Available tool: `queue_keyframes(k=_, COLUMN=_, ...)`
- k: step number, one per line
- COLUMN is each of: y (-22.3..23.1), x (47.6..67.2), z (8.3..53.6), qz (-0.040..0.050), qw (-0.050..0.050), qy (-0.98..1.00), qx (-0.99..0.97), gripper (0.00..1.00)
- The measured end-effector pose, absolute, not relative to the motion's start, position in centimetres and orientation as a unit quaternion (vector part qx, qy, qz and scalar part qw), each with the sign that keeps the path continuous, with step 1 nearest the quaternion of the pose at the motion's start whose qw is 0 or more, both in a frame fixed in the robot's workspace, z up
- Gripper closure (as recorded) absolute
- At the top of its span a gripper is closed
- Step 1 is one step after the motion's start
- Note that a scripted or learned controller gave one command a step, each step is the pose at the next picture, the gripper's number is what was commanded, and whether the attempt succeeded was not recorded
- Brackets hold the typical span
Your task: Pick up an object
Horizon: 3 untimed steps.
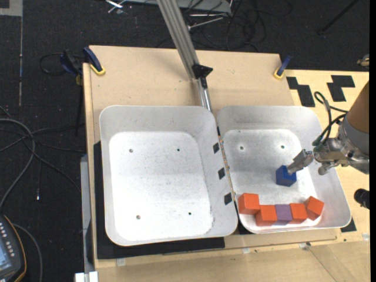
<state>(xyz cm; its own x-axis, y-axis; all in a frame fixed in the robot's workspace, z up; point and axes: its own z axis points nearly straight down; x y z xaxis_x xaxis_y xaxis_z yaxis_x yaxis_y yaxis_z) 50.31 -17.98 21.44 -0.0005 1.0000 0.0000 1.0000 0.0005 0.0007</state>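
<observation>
A blue block [286,175] lies on the floor of the right bin [264,117], right of its middle. Along that bin's front wall sits a row of blocks: an orange block [249,202], a second orange block [267,215], a purple block [283,212], and two more orange blocks [298,211] [315,207]. My gripper [314,164] hangs just up and right of the blue block. It is open, with nothing between its fingers. Its left fingertip [302,160] is close to the blue block's top right corner.
The left bin [107,128] stands beside the right one, their rims meeting at a dark seam [222,172]. A metal pole [179,31] slants in from the back. Blue-and-yellow clamps [93,62] [282,67] hold the board's far corners.
</observation>
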Motion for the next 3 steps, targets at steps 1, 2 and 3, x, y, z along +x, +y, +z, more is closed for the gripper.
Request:
queue_keyframes(k=1, y=-18.4, x=52.6, z=9.4, qz=-0.0001, qw=0.002, qy=0.707, qx=0.707, gripper=0.0)
queue_keyframes(k=2, y=-20.0, x=54.6, z=9.6, qz=0.0005, qw=0.002, qy=0.708, qx=0.706, gripper=0.0)
queue_keyframes(k=3, y=-19.9, x=54.6, z=10.6, qz=0.0007, qw=0.002, qy=0.708, qx=0.706, gripper=1.0)
